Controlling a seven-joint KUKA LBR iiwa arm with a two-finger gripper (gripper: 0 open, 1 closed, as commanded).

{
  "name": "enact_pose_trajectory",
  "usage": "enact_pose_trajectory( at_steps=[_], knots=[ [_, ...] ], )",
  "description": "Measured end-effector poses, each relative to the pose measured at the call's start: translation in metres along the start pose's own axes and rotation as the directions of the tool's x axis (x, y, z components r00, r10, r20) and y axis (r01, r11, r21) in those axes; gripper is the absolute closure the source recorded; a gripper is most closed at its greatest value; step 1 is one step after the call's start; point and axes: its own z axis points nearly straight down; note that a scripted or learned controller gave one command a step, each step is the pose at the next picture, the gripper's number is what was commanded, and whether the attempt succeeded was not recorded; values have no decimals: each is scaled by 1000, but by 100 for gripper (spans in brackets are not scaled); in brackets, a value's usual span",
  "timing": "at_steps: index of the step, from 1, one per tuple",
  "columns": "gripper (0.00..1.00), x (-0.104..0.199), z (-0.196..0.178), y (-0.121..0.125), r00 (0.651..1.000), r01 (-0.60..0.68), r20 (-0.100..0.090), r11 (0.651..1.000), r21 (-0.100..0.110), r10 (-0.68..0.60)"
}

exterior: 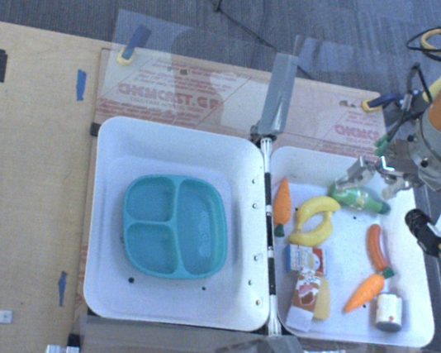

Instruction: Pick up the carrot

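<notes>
over right bin's far edge, gripper state unclear; approach carrot from above, straddle thick middle, avoid sausage.

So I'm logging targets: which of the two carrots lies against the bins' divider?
The carrot at the right bin's left wall; the other carrot lies beside the small can.

Left bin: holds teal 3-section plate, lying flat.
Right bin: toy food, all loose.
Carrot: lower right of bin, tilted, just beside small white can; 2nd orange carrot-like piece by the divider.
Banana: centre; sausage to its right.
Claw: at bin's top edge, above green item; nothing seen gripped.
Table: tan, w/ blue tape marks.
</notes>
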Motion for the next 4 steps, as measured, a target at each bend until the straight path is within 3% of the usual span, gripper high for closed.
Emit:
enact_pose_trajectory(
  at_steps=[1,2,3,4],
  knots=[
    [0,-47,77,-69,965,-260,-2,965,2,260],
    [0,-87,149,-99,980,-199,-15,980,-10,199],
    [100,-94,141,-100,978,-206,-2,978,-16,206],
    [100,-71,56,-122,991,137,0,991,-2,-137]
  ],
)
